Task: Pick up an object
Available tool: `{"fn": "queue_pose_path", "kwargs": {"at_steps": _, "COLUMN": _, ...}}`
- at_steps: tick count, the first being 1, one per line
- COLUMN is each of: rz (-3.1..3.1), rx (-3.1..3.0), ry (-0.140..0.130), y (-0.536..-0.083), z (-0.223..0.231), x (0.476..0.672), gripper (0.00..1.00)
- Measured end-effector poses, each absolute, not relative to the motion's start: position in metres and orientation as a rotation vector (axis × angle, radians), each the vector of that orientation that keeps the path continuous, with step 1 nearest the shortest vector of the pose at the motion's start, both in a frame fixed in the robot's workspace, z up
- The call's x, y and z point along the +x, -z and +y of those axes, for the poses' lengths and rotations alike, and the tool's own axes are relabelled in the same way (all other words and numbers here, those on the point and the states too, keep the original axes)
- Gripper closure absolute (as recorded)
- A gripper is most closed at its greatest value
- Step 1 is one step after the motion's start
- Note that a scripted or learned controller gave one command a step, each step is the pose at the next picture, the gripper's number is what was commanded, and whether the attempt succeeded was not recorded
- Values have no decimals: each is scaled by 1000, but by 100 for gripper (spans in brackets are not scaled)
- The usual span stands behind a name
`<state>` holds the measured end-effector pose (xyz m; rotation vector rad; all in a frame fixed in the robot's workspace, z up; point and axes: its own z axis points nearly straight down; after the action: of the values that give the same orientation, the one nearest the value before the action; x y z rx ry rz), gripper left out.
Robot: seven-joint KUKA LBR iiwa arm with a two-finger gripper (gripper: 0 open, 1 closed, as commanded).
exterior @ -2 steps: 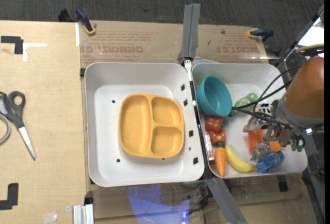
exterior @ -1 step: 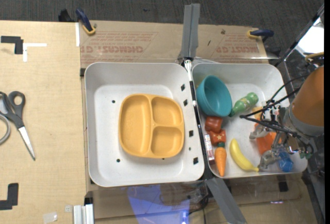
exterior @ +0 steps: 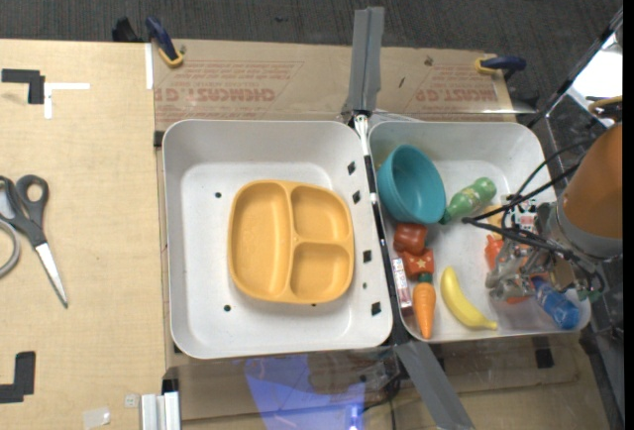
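Camera view: end effector (exterior: pixel 512 271) low at right bin (exterior: pixel 515 136) right edge – grip state unclear – banana (exterior: pixel 464 299) beside

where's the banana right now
In the camera view, the banana lies near the front of the right bin, between the toy carrot on its left and the gripper on its right.

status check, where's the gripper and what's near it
Gripper low in right bin, near corner. Banana beside it, ungrasped. Blue object and cables crowd the spot.

Scissors (exterior: pixel 35 230) lie on the wooden bench (exterior: pixel 79 319), left
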<state>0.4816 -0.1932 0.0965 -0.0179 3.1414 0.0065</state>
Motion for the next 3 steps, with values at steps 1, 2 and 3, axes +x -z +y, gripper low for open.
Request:
{"fn": "queue_pose_path", "kwargs": {"at_steps": 1, "rz": 3142, "rx": -18, "ry": -7, "y": -96, "z": -193, "x": 482, "gripper": 0}}
{"fn": "queue_pose_path", "kwargs": {"at_steps": 2, "rz": 3142, "rx": -17, "ry": -9, "y": -103, "z": -193, "x": 483, "gripper": 100}}
{"fn": "queue_pose_path", "kwargs": {"at_steps": 3, "rz": 3142, "rx": -18, "ry": -11, "y": -103, "z": -192, "x": 484, "gripper": 0}}
